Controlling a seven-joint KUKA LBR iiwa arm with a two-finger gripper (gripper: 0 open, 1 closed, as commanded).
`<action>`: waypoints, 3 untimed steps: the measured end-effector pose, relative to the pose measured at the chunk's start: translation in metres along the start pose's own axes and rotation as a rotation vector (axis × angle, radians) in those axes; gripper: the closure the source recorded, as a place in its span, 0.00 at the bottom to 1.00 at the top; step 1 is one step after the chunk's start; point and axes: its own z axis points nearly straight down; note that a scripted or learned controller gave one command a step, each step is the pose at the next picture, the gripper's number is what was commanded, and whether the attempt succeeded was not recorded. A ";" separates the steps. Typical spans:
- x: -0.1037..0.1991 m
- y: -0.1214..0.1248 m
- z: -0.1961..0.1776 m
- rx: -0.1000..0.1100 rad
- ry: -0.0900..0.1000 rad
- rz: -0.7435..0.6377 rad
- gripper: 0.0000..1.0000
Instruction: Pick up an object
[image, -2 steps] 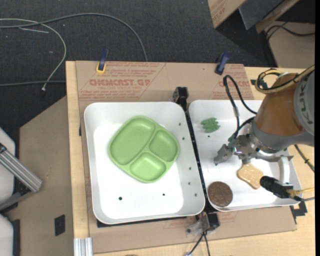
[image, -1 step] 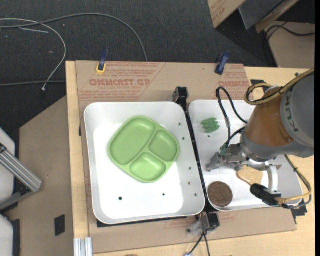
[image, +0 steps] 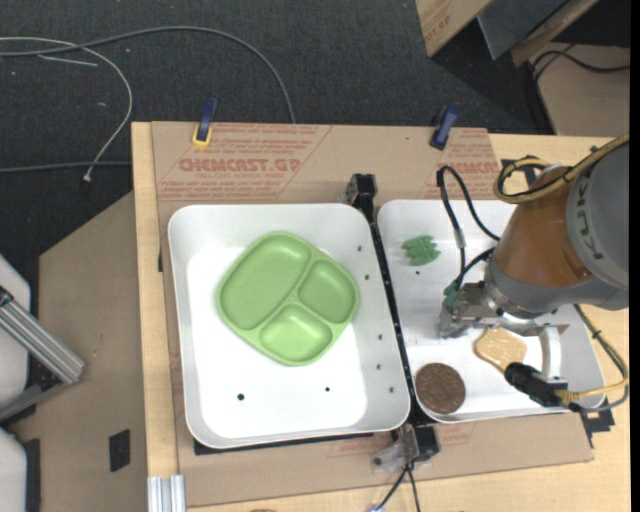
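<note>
Left bin (image: 200, 330): a light green divided plate (image: 288, 297) lies flat near the middle, three compartments, turned at a diagonal. Not within the arm's present reach. I count it out for this try.

Right bin (image: 400, 300): three candidates. A small dark green leafy piece (image: 421, 249) sits toward the far end, ragged outline, soft-looking. A round brown disc (image: 440, 387), like a cookie, lies flat at the near left corner, just beside the bin wall. A tan, roughly oval piece (image: 499, 348) lies between the disc and the arm's body, its long axis running up to the right.

The gripper (image: 458, 312) is down in the right bin, low over the bin floor, with the grey and orange arm (image: 545, 245) bulking over it from the right. The wrist hides the fingers, so I cannot tell how far open they are, and I see nothing held.

Key relation: the tan piece lies just beside the gripper, toward the near right and partly tucked under the wrist. The disc is nearer me and slightly left; the leafy piece is farther off, up and left. My judgement: the tan piece is the likeliest target, needing a short shift toward me and right.
</note>
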 end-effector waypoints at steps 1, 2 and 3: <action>0.004 0.002 -0.064 -0.006 -0.003 -0.002 1.00; 0.006 0.000 -0.127 -0.006 -0.003 -0.002 1.00; 0.006 0.002 -0.155 -0.004 -0.003 -0.002 1.00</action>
